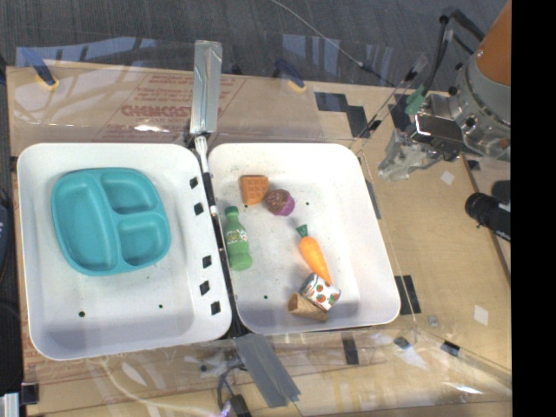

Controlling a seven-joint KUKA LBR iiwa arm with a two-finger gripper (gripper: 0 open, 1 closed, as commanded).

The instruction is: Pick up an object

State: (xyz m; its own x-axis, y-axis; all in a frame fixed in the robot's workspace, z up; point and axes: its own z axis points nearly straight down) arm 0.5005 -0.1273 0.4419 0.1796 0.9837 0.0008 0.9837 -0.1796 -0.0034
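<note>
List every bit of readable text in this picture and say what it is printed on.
Red print on the cardboard sheet behind the bins: too blurred and faint to read.
Label on the green bottle: too small to read.
Patterned carton near the carrot: no legible words.

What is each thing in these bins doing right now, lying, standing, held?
teal tray: flat in left bin
green bottle: lying down, right bin
carrot: lying loose
waffle: resting beside purple piece
patterned carton: tipped on its side
tool: outside the bins, holding nothing
</note>
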